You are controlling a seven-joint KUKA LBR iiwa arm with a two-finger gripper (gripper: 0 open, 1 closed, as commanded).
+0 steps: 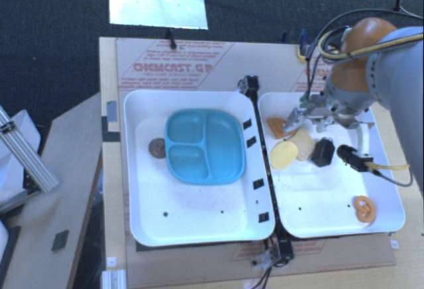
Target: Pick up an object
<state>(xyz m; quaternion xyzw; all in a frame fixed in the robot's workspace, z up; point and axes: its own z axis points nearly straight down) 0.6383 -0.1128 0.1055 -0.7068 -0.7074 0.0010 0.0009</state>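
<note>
The right bin (pixel 384 215) holds an orange wedge (pixel 275 126), a yellow disc (pixel 283 155), a pale beige piece (pixel 303 142), a small black block (pixel 322 152) and a brown pretzel-shaped ring (pixel 364 209). My gripper (pixel 298 117) hangs low over the bin's far left part. It is just right of the orange wedge and above the beige piece. The wrist hides its tips, and I see nothing held in it.
The left bin (pixel 142 215) holds a blue divided plate (pixel 202 146) and a small brown disc (pixel 157 147) at the plate's left side. A black divider with clips (pixel 260 148) runs between the bins. The grey arm (pixel 391 75) and a yellow cable (pixel 387 167) cross the right bin's far right.
</note>
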